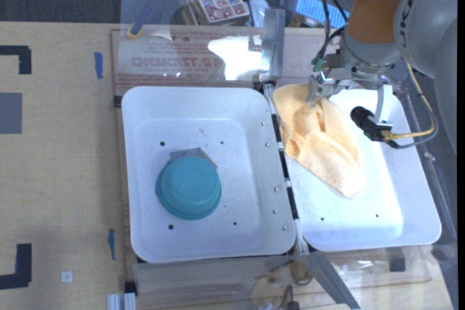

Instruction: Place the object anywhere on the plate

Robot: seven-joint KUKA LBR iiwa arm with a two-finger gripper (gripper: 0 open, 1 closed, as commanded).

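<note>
Over the right bin (418, 218), jaws (317, 93) at yellow cloth (327, 145); grip state unclear; teal plate (189, 187) left.

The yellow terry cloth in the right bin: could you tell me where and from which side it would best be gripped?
Probably a pinch from straight above on a raised fold of the yellow terry cloth, near its upper end where the gripper is. It lies limp and crumpled on the right white bin, so flat edges offer little to grasp.
</note>
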